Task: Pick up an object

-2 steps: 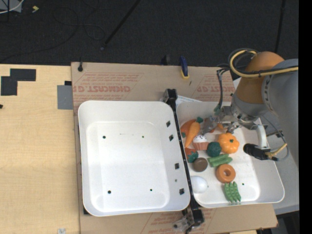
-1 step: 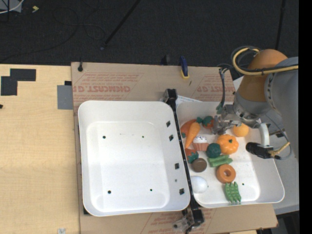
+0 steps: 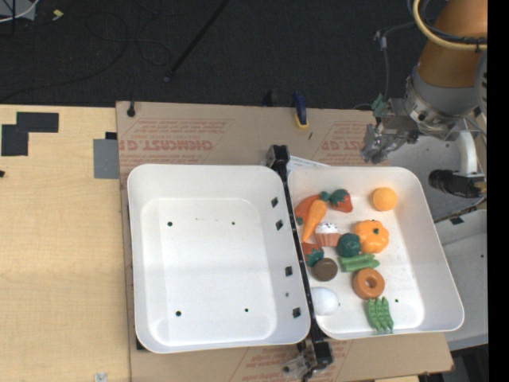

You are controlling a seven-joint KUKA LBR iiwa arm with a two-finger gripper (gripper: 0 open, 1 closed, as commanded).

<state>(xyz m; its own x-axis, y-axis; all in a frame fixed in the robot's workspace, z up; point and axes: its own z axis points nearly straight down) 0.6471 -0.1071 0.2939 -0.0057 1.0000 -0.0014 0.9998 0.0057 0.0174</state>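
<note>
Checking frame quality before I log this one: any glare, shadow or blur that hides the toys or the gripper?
Camera view: lighting is even and soft; the left bin is bright white, near washed out, shadows faint. The toys in the right bin read sharply, such as the orange ball and donut. The gripper is small and slightly soft against cardboard, so its fingers are hard to make out.

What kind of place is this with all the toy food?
Probably a robot lab: a grey and orange robot arm above two shallow white plastic bins, plastic toy food like an orange pumpkin, and loose black cables.

Bright, even light; slightly soft focus.
</note>
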